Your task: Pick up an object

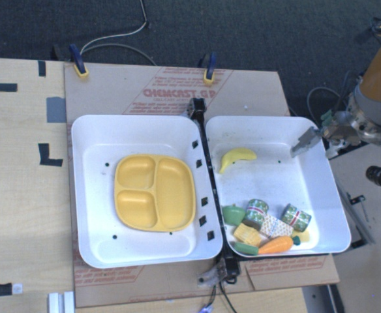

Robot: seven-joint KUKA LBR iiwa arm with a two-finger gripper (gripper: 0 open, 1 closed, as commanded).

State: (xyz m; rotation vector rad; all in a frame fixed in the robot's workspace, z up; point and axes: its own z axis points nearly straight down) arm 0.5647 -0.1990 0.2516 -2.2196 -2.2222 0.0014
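Observation:
In the right bin point(321, 181) a yellow banana point(237, 156) lies alone near the back left. Several small items are heaped along the front wall: a green pepper point(233, 214), two green-labelled cans point(257, 208) point(296, 217), a patterned box point(276, 227), a yellow block point(246, 233) and an orange carrot point(276, 244). My gripper point(320, 145) hangs over the bin's right rim, near the back. It is open, with nothing between its fingers, and well apart from the banana and the heap.
The left bin point(92, 175) holds a yellow divided plate point(156, 192). A black divider with clips point(203, 168) runs between the bins. Cardboard point(177, 90) lies under both bins, held by two clamps at the back. Cables trail by the arm on the right.

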